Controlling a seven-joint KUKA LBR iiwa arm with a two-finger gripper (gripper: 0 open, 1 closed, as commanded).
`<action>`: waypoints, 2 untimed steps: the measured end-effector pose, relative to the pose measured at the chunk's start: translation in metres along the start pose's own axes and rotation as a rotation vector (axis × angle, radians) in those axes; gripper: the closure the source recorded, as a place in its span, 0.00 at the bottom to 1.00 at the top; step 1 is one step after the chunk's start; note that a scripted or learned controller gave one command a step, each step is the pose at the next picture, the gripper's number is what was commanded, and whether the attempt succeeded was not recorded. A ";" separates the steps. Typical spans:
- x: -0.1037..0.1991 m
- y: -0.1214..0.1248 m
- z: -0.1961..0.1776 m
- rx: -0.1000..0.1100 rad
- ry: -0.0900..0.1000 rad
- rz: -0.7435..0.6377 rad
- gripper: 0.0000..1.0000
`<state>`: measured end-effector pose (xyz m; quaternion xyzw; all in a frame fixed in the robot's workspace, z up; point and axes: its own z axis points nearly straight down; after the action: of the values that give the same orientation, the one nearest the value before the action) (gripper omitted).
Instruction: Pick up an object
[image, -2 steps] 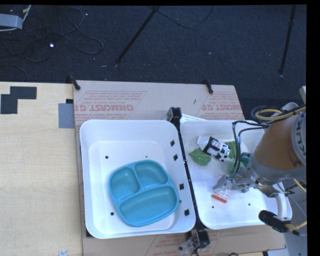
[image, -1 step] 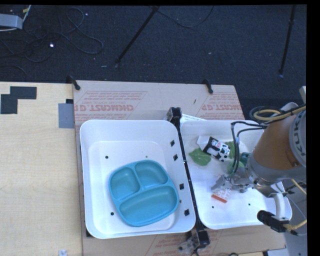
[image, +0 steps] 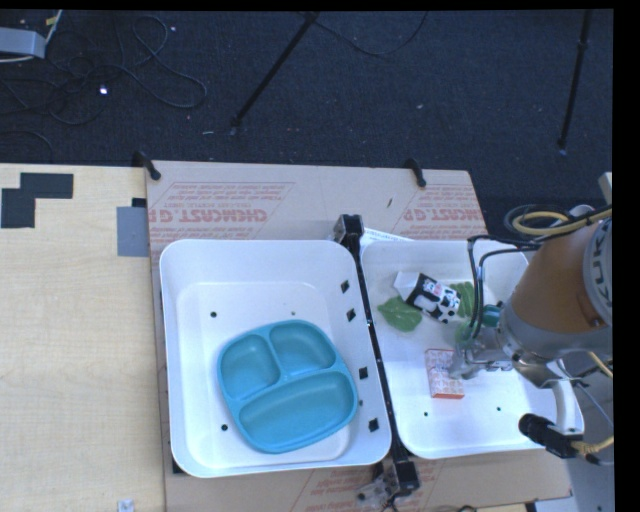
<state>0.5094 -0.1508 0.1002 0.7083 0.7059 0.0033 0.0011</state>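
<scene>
Taking the shallow white right-hand bin (image: 500, 440) as the landmark, the grey arm with its orange band reaches in over that bin's right side, and the gripper (image: 468, 362) hangs low near the bin's middle, just right of a small flat red-and-white card or packet (image: 443, 372) lying on the floor. Whether its fingers are apart or together I cannot tell; they blur into the wrist hardware. Nothing is visibly caught between them, so the pick looks not yet done. Toward the bin's far wall lie a green leaf-shaped soft piece (image: 401, 315) and a small black-and-white toy figure (image: 435, 296), both resting on the floor. The neighbouring left bin (image: 190, 300) holds a blue sectioned plastic plate (image: 288, 385). Closing on an object and lifting remain.
</scene>
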 end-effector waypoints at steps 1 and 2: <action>0.004 0.001 -0.040 0.010 -0.002 -0.005 1.00; -0.001 0.011 -0.094 0.008 -0.003 -0.006 1.00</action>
<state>0.5194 -0.1524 0.1946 0.7062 0.7080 -0.0006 -0.0009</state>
